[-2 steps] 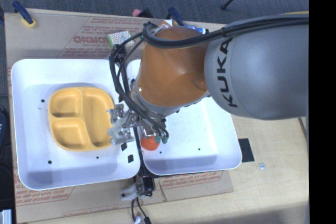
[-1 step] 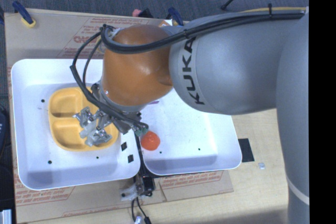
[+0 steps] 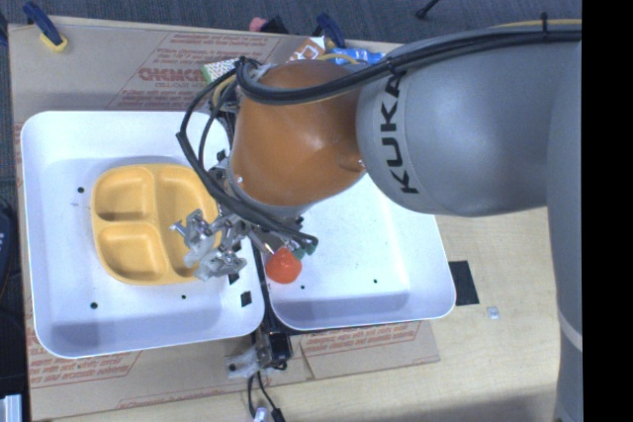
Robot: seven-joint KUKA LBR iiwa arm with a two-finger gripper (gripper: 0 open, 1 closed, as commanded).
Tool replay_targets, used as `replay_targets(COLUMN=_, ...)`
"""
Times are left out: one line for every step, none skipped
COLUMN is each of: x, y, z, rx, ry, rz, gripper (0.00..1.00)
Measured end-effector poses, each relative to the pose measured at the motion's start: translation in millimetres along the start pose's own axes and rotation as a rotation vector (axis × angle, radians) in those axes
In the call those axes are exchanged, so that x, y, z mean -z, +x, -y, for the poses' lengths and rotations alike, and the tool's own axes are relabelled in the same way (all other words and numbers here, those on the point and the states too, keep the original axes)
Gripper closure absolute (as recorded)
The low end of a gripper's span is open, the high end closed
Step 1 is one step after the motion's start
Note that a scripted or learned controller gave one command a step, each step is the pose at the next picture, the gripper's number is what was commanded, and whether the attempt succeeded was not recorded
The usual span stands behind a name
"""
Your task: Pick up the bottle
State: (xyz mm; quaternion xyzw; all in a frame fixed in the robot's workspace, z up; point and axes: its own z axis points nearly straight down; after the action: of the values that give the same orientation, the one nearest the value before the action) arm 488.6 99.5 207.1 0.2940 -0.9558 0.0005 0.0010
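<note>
My gripper [image 3: 214, 248] hangs low over the left bin [image 3: 49, 242], at the right edge of a yellow divided tray [image 3: 134, 222]. A pale, shiny shape sits right at the gripper's tip, and I cannot tell whether it is the bottle or part of the gripper. Just to the right, by the wall between the bins, lies a small red-orange rounded object [image 3: 284, 267] with a green bit beside it. The orange wrist band [image 3: 292, 133] and the grey arm hide much of the right bin [image 3: 396, 287].
Colourful packets [image 3: 331, 49] peek out behind the arm at the right bin's far edge. Cardboard lies under both bins, held by a blue clamp [image 3: 45, 25]. Cables loop around the wrist.
</note>
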Motion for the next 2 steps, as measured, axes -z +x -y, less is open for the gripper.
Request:
replay_targets(x=-5, y=-17, z=-27, rx=0.300, ry=0.000, rz=0.003, gripper=1.00)
replay_targets(x=27, y=14, z=3, rx=0.274, ry=0.002, rz=0.003, gripper=1.00)
